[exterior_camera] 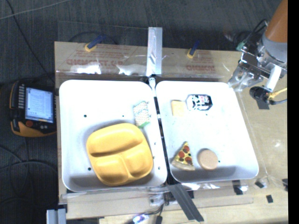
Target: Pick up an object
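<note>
Camera view, looking down at a slant, takes in two shallow white plastic bins side by side on the bench, smooth and glossy with rounded corners. In the left bin (74, 97) sits one big yellow tray (119, 153), moulded plastic with three compartments, lying toward the near right corner. Just beyond it, against the right wall, lies one small pale green and white speckled piece (141, 113), roughly rectangular.

Over in the right bin (238, 125) I count four small things. A flat, pale yellow square like a cheese slice (178, 108) lies near the far left corner, and just beside it is a black and white patterned object (199, 102). Toward the near edge lies a toy pizza slice (182, 156), triangular with red dots, and next to it a round tan disc (208, 159) like a biscuit.

Off past the right bin's far right corner, the grey arm's claw (254, 76) hangs above the bench, well apart from everything in the bins; whether it is open or closed I cannot tell.
</note>
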`<action>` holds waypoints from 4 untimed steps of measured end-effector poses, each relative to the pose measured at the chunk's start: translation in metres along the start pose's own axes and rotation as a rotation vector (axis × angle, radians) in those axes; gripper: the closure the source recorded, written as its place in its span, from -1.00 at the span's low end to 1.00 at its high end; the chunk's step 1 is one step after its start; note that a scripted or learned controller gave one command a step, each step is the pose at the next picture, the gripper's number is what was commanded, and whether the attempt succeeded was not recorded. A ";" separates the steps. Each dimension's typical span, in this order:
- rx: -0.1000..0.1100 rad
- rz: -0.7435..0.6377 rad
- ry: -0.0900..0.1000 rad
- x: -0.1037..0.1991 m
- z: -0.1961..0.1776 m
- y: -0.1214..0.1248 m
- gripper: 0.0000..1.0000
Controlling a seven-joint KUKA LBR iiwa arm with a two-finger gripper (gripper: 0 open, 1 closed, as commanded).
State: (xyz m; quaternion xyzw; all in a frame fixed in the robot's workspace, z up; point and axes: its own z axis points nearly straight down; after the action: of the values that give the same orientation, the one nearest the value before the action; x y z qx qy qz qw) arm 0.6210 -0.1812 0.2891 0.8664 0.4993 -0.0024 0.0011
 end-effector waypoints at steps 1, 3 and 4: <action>0.000 0.037 0.000 -0.027 -0.059 0.012 1.00; 0.001 0.647 0.000 0.014 -0.144 0.020 1.00; 0.006 0.811 0.004 0.022 -0.143 0.033 1.00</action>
State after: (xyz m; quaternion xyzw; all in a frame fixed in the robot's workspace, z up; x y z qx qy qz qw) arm 0.6614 -0.1781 0.4321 0.9931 0.1168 -0.0016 -0.0013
